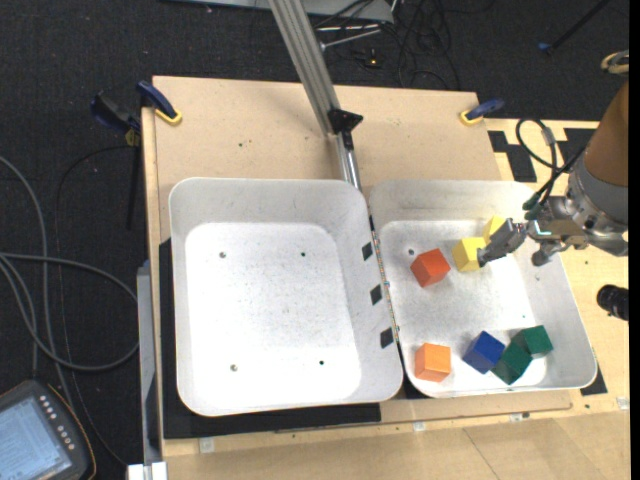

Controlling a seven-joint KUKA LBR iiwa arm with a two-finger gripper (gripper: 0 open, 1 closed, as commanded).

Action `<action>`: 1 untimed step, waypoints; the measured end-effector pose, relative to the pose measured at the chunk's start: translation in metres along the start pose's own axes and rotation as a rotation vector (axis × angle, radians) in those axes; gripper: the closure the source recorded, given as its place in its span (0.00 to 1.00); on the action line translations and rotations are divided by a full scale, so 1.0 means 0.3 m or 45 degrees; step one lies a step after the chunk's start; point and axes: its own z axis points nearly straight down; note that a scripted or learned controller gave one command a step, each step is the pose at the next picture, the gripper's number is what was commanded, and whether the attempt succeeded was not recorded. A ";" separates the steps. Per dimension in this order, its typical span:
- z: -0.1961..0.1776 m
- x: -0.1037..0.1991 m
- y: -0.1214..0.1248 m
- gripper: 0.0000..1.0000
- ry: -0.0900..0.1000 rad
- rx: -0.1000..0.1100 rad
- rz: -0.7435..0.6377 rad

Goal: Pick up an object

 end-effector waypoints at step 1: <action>-0.007 0.000 0.002 0.00 -0.001 -0.005 0.002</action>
